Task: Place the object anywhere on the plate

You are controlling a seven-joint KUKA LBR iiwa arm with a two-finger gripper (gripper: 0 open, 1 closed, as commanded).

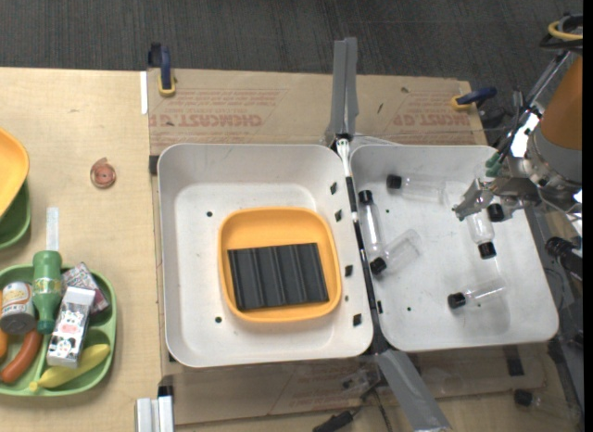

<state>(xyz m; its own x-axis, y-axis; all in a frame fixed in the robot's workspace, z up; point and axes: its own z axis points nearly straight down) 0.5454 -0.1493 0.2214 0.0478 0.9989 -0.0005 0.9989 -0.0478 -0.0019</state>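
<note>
From the overhead camera, two shallow white plastic bins sit side by side on a cardboard-covered bench, the left bin (185, 235) in the middle of the frame and the right bin (435, 324) toward the right. In the left bin lies a rounded-square orange plate (278, 226) with a dark grey ribbed insert (278, 274) on its middle. The right bin holds several clear plastic tubes with black caps: one long tube (370, 226) lies along the bin's left wall, a shorter one (394, 254) lies tilted just beside it, one (417, 184) lies near the upper edge, one (482, 234) sits toward the right, and one (477, 297) lies in the lower right part. None of them touches the orange plate; all are in the other bin. The grey arm with its orange band (565, 110) comes in at the upper right of the frame, and its two-finger gripper (489, 200) hangs over the right bin's upper right area, just above the tube there. Whether the claw is spread or pinched I cannot tell from here. At the far left of the frame a green sectioned tray (97, 351) carries toy food and a small green bottle (46, 282).
</note>
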